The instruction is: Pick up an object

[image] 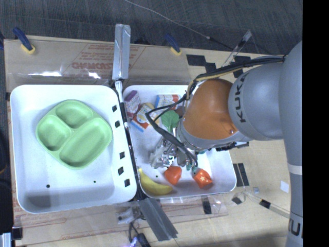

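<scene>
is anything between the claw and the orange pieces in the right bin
Nothing visible. The claw hangs low in the right bin, with the nearer orange piece just below it in the camera view, the banana off to the side.

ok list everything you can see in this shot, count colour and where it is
left bin: 1, white, left half of the bench
divided plate: 1, light green, three compartments, lying in the left bin
right bin: 1, white, right of the left bin, partly under the arm
banana: 1, yellow, near front-left corner of the right bin
orange-red pieces: 2, orange-red, front of the right bin, right of the banana
mixed small items: several, white, purple, blue and green, back of the right bin, too cluttered to name
clamps: 2, blue with yellow tips, on the bench's back edge
arm: 1, grey with orange band, over the right bin
gripper: 1, metallic, low in the right bin by the orange-red pieces
</scene>
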`<action>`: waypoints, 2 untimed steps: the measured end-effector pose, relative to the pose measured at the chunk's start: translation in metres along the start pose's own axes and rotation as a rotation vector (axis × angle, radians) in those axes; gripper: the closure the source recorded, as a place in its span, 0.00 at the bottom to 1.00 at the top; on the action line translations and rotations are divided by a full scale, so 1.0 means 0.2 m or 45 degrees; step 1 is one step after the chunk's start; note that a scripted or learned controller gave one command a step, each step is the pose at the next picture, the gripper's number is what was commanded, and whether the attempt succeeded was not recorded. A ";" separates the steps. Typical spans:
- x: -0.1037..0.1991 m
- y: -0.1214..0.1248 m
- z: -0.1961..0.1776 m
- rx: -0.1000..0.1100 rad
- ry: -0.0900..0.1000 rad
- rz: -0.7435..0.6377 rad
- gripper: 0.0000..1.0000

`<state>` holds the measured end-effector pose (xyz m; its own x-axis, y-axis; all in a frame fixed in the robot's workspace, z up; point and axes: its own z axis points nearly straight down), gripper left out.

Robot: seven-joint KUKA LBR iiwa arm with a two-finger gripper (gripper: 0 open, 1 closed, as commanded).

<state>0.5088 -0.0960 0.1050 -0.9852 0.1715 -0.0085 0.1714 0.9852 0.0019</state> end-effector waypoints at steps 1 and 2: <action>-0.28 0.12 -0.71 0.002 -0.003 -0.130 1.00; -0.18 -0.34 -0.45 0.002 0.011 -0.426 1.00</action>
<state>0.5314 -0.1684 0.1959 -0.9869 -0.1616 0.0001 -0.1616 0.9869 -0.0009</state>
